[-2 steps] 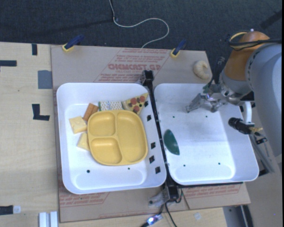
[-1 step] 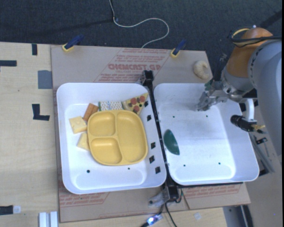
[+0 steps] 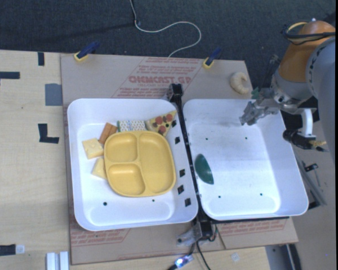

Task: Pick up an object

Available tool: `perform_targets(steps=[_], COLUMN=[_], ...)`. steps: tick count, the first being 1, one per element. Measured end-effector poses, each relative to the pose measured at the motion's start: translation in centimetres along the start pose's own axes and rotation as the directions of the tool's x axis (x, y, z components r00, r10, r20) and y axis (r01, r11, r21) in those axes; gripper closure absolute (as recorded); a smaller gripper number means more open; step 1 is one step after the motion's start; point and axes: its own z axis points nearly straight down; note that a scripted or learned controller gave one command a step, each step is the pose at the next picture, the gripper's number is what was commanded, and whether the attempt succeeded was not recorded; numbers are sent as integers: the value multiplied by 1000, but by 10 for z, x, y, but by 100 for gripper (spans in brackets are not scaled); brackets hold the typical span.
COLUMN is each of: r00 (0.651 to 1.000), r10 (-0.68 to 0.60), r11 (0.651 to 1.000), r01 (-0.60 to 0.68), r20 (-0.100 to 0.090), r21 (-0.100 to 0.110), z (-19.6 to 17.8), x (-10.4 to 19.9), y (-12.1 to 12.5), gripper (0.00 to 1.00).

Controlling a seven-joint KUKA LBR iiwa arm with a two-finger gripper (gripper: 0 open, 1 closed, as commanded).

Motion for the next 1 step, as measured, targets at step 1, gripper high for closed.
perform_targets(steps=[1], r00=[1000], r10=[-2], r11=[1000], r01=[2], r20=[0], r21=[-2], z=[-54], x=[7], y=[9], gripper=[100])
